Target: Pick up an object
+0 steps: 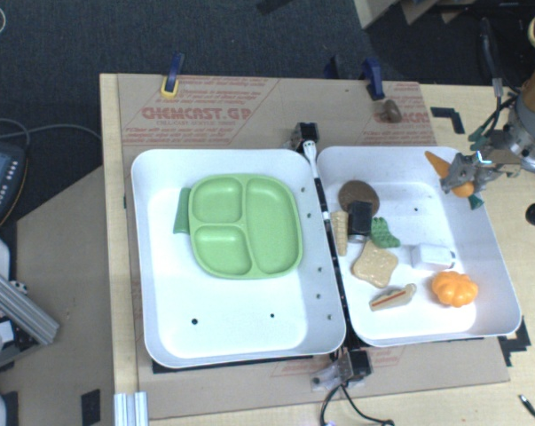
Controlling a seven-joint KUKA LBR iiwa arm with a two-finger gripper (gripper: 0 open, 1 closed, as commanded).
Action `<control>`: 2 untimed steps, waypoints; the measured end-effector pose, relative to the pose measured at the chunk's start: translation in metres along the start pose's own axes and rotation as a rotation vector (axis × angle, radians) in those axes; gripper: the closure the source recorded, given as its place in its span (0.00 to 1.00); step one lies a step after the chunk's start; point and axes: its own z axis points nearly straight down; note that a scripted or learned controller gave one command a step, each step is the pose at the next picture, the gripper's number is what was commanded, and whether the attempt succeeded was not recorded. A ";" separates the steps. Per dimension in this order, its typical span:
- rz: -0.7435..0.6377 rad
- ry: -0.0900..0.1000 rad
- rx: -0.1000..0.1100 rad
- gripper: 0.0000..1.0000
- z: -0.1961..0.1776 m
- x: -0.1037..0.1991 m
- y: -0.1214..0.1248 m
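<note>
My gripper (465, 176) hangs over the far right edge of the right bin (493, 264). It is shut on a small orange carrot-like toy (443, 163), which sticks out to the left of the fingers and is lifted above the bin rim. Loose in the right bin lie a brown round piece (360, 192), a black block (359, 217), a green leafy piece (385, 234), a pale corn-like stick (340, 232), a toast slice (374, 264), a hot dog (392, 297), a white block (434, 256) and an orange pumpkin-like toy (453, 288).
The left bin (161, 309) holds a green divided plate (246, 224). Clamps (170, 76) sit at the board's far edge. The arm's wrist (526, 131) comes in from the right.
</note>
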 end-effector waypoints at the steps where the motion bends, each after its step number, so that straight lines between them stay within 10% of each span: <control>1: -0.004 0.005 0.008 1.00 0.009 0.051 -0.005; 2: -0.007 0.006 0.007 1.00 0.004 0.113 -0.013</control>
